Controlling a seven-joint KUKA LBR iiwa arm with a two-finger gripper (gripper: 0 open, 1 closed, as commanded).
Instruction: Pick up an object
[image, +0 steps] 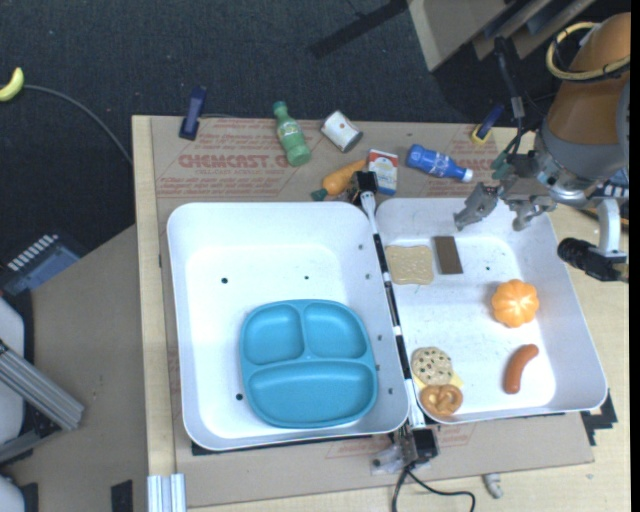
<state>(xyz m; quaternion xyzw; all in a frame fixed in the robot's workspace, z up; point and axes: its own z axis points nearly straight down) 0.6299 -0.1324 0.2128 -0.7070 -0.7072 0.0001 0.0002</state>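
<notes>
Light falls evenly and brightly from above me; both white bins (200, 300) nearly bleach out, with soft glare on the blue divided plate (308, 362). Shadows stay faint and short. The picture is slightly soft, and the dark floor (80, 50) loses detail.

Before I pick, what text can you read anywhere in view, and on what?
"CHEMCAST", red print on the board behind the bins; the smaller lines around it are too blurred to read.
Labels on the green bottle, blue bottle, can and small carton: too small to read.
</notes>
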